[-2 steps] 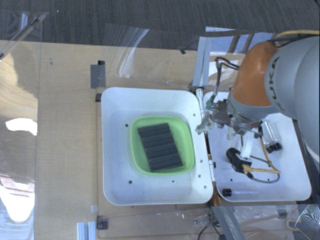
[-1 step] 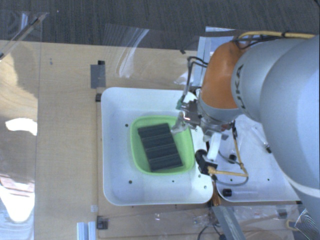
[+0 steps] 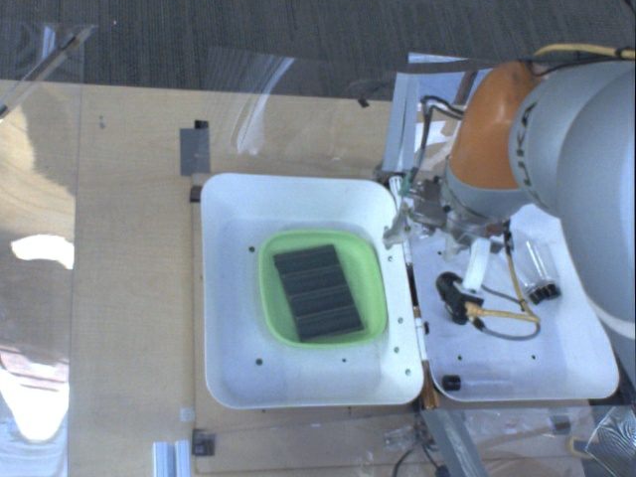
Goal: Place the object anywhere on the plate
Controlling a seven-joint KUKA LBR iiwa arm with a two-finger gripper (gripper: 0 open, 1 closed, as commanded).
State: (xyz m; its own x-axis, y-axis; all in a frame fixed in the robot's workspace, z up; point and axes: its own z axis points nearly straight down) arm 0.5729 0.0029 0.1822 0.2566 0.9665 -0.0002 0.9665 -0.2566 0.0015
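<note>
The dark ribbed block (image 3: 318, 291) lies flat on the green plate (image 3: 270, 266), a little below the middle of the frame. It is turned at a slant and sits wholly inside the plate's raised rim. Judged from that, the placing looks done: the block rests on its broad face with nothing propping it, so it should stay put.

The plate sits near the centre of the left bin (image 3: 214, 266), apart from every wall, perhaps so that a reach from above need not skirt the bin's sides.

The gripper (image 3: 449, 219) hangs at the right of the frame, over the upper left corner of the right bin (image 3: 566, 361) and just past the seam between the two bins. It is well apart from the block. The wrist and the orange band hide its underside, so I cannot tell whether it is released or clenched, and nothing shows in its hold. A small dark item (image 3: 452, 382) sits at the lower left of the right bin.

Both bins rest on a pale wooden bench (image 3: 119, 266). A clear sheet (image 3: 60, 167) over the bench's left part throws bright reflections, and dark ribbed flooring (image 3: 248, 8) fills the top of the frame.
</note>
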